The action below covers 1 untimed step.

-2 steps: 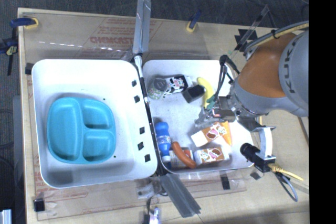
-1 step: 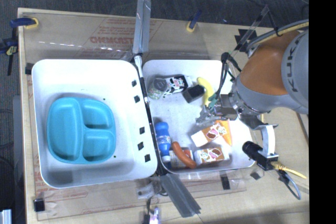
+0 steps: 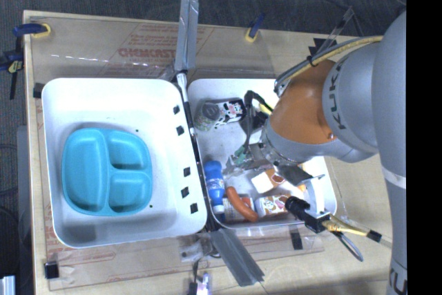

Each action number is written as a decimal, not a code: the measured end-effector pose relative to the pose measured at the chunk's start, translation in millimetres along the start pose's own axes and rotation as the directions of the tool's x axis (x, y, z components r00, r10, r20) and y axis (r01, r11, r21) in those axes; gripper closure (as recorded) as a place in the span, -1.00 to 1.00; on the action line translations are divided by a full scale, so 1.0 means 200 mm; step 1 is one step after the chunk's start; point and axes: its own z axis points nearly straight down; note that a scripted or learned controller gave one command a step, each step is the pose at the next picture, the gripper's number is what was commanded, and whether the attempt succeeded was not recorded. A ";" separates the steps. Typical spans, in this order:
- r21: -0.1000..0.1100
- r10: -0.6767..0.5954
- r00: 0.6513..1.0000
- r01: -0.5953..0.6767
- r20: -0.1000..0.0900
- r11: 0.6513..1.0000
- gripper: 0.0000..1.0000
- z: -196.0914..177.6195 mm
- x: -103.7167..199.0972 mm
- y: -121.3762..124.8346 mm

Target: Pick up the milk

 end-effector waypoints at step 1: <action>-0.004 -0.092 0.996 0.092 0.002 0.996 1.00 -0.40 -0.14 0.39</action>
